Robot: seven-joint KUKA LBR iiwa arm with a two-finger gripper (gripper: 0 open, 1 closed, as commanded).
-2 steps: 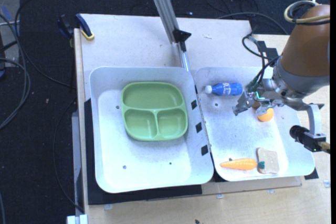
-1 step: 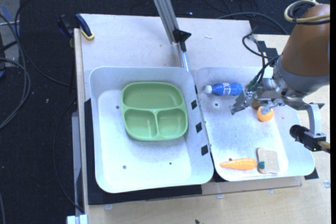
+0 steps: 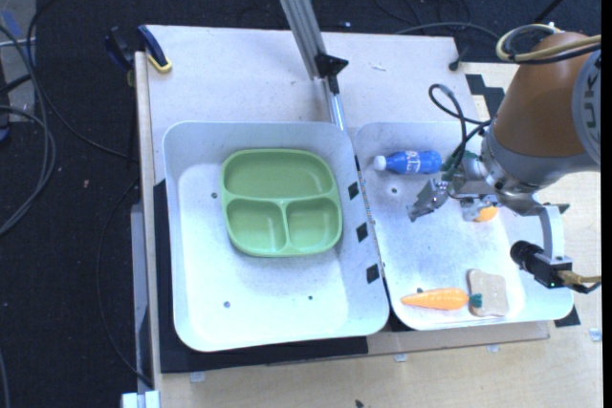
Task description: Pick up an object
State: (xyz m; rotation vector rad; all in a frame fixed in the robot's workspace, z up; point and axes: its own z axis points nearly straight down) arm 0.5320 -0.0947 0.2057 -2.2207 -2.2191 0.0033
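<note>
A tabletop [image 3: 239, 62] is seen from above, bearing two shallow white bins side by side. The left bin [image 3: 191, 291] holds a green divided plate [image 3: 283, 202]. In the right bin [image 3: 430, 253], a blue bottle [image 3: 409, 162] lies on its side near the far wall, its long axis running left to right. The jaws [image 3: 427, 202] are lowered just in front of the bottle, so it lies slightly beyond them. Whether the jaws are apart or together cannot be told. An orange carrot [image 3: 435, 300] lies well apart, by the near wall.

The bench [image 3: 249, 72] bears two white bins [image 3: 201, 301] side by side.
</note>
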